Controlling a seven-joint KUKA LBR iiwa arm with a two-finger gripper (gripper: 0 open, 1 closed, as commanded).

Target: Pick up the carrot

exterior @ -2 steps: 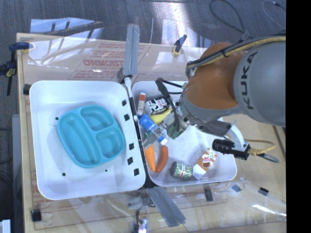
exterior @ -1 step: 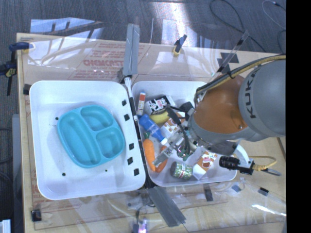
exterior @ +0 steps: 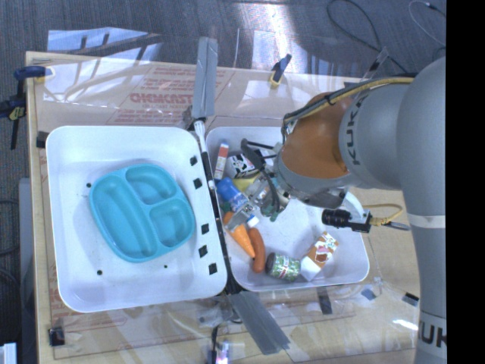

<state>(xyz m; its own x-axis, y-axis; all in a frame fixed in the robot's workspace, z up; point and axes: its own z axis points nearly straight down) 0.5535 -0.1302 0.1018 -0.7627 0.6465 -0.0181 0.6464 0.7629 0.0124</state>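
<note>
Two white bins: the left bin (exterior: pixel 68 226) holds a smooth blue divided tray (exterior: pixel 142 211); the right bin (exterior: pixel 356 268) holds the tapered carrot (exterior: pixel 242 240) at seven o'clock, gripper (exterior: pixel 267 197) perhaps above; grip unreadable.

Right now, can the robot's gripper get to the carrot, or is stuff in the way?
Probably yes. The gripper hangs in the right bin, just above and right of the carrot, whose top looks uncovered. But it is crowded: an orange-brown piece touches the carrot's right side and a blue bottle lies right above it.
</note>
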